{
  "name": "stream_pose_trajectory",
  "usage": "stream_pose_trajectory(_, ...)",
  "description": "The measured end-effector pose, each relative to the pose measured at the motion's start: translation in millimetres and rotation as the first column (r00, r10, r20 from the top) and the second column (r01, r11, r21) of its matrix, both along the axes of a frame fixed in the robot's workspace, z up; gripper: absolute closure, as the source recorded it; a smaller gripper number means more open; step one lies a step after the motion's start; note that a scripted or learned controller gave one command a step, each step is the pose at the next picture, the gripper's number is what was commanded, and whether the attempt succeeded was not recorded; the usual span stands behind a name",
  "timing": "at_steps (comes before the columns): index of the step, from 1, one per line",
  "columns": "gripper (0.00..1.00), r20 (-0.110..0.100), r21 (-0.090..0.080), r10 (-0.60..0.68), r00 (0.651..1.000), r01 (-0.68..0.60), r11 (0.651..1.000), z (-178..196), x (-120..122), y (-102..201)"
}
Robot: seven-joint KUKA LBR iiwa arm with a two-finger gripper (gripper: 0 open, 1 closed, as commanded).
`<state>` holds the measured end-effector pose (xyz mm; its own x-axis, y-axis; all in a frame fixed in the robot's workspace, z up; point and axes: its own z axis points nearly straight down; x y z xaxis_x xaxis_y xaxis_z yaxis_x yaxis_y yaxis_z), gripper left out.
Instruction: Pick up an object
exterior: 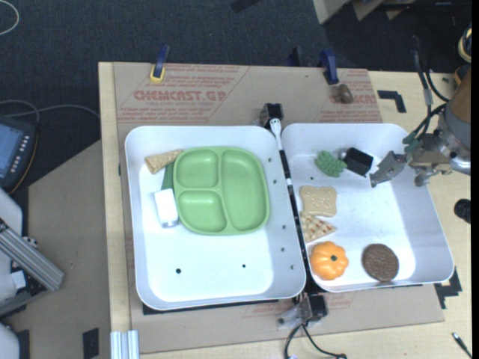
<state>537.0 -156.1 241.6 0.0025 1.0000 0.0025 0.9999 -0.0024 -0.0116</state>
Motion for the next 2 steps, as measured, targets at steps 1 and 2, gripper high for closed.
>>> stream_pose_trajectory(1, 0.00, 0.011, -0.002, 0.002, 1.000, -0.002, 1.000, 5.7, 2.3, 0.1)
stream_pose_trajectory(2, 0.00, 0.006, -0.001, 0.002, 1.000, -0.002, 1.000, -37.0, 0.4, 0.1)
